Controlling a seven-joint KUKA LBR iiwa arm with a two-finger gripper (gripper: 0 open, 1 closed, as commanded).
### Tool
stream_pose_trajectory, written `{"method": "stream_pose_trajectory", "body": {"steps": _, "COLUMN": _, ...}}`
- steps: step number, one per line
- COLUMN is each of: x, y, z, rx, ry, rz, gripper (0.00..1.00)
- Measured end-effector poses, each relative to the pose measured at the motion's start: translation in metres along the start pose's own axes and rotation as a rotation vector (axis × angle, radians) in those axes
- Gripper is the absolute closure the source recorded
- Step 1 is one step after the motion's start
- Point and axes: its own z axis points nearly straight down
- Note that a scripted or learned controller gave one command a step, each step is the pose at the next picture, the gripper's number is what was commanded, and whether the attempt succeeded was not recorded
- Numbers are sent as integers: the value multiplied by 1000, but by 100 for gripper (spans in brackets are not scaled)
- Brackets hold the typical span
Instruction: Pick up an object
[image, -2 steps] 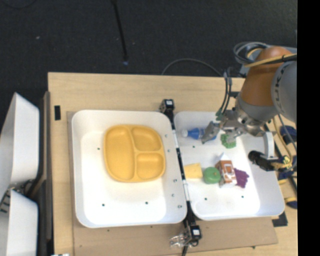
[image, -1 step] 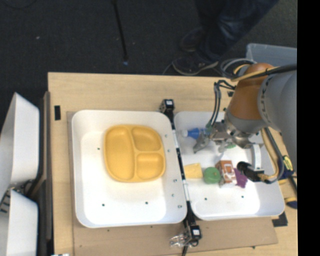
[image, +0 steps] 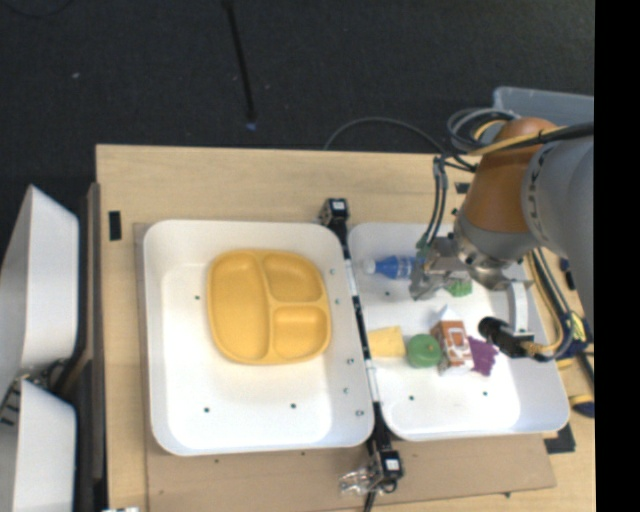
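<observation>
My gripper (image: 428, 284) hangs over the back of the right bin (image: 450, 415), with the grey arm and its orange band rising behind it. A blue bottle (image: 391, 267) lies just left of it, and a small green piece (image: 460, 288) sits just right of it. Nearer the front lie a yellow block (image: 386, 342), a green round object (image: 424, 351), an orange and white box (image: 456, 343) and a purple object (image: 483, 356). I see nothing held.
The left bin (image: 180, 420) holds a yellow divided plate (image: 268, 305). A ridge with clips separates the two bins. Cables loop behind the arm at the back right. White containers stand off the bench at the far left.
</observation>
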Motion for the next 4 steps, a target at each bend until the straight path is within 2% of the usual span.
{"method": "stream_pose_trajectory", "body": {"steps": 1, "x": -5, "y": 8, "z": -46, "rx": -2, "ry": 0, "rz": -5, "gripper": 100}}
{"method": "stream_pose_trajectory", "body": {"steps": 2, "x": -7, "y": 8, "z": -67, "rx": -1, "ry": 1, "rz": -6, "gripper": 100}}
{"method": "stream_pose_trajectory", "body": {"steps": 4, "x": 100, "y": -1, "z": -77, "rx": 1, "ry": 3, "rz": -18, "gripper": 100}}
